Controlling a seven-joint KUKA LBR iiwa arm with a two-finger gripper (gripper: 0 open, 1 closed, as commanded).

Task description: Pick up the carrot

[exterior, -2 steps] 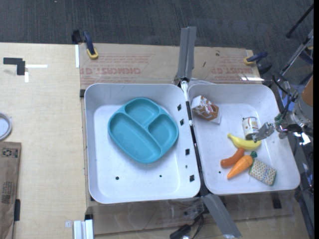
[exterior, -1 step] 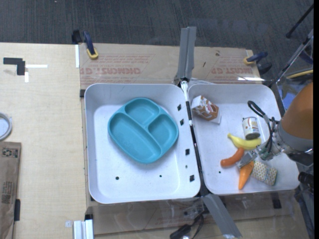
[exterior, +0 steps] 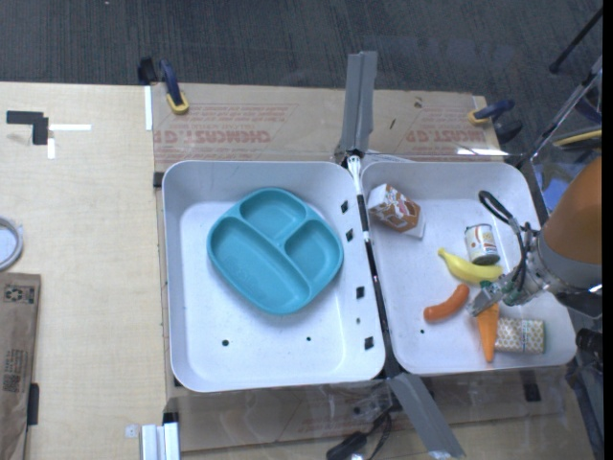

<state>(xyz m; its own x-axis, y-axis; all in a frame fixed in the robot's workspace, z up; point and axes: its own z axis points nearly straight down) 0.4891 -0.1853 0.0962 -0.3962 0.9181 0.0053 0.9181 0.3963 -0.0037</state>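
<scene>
The carrot [exterior: 488, 333] is an orange tapered piece lying in the right bin [exterior: 412, 348] near its front right corner, with its thin tip pointing toward the front. My gripper [exterior: 498, 297] comes in from the right and sits low over the carrot's thick upper end, right by the banana's lower tip. The gripper body hides the carrot's top, and I cannot make out whether the carrot is held.
Close around the carrot lie a yellow banana [exterior: 469, 267], a small can [exterior: 482, 242], an orange-red sausage-shaped toy [exterior: 446, 304] and a cracker packet [exterior: 522, 335]. A snack packet [exterior: 395, 210] lies at the bin's back left. The left bin [exterior: 192, 343] holds a blue divided plate [exterior: 275, 249].
</scene>
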